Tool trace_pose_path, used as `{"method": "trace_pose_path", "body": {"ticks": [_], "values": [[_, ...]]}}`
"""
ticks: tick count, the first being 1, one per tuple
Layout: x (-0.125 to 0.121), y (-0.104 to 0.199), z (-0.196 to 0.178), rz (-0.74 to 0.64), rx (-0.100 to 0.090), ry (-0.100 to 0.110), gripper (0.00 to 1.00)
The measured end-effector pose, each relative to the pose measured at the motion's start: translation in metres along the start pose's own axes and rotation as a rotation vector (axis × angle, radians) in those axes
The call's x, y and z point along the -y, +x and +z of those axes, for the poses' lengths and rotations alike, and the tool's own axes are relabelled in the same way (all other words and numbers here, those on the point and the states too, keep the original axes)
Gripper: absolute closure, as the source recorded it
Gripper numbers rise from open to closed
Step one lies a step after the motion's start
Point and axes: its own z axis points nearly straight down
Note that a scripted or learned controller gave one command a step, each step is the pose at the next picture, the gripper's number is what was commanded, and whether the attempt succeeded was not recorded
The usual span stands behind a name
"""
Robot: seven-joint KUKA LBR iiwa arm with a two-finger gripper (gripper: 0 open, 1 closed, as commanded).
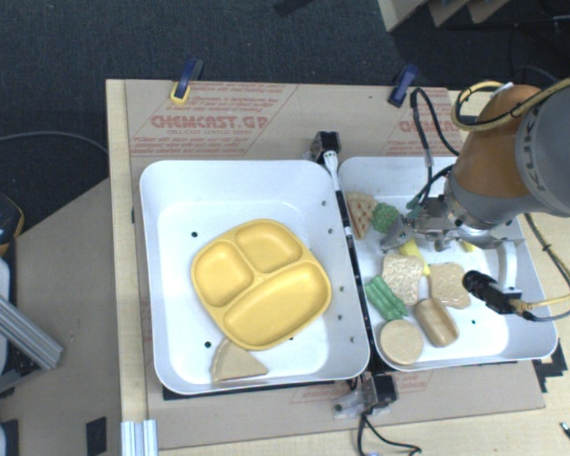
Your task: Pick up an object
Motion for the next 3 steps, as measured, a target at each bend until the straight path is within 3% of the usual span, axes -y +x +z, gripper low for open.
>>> {"method": "trace_pose_path", "body": {"ticks": [1, 2, 3], "values": [[0.0, -0.001, -0.01, 0.002, 0.0, -0.001, 1.0], [-0.032, 0.066, -0.095, -0.008, -0.002, -0.009, 1.0], [-0.051, 0.109, -0.134, -0.004, 0.0, -0.005, 1.0]]}}
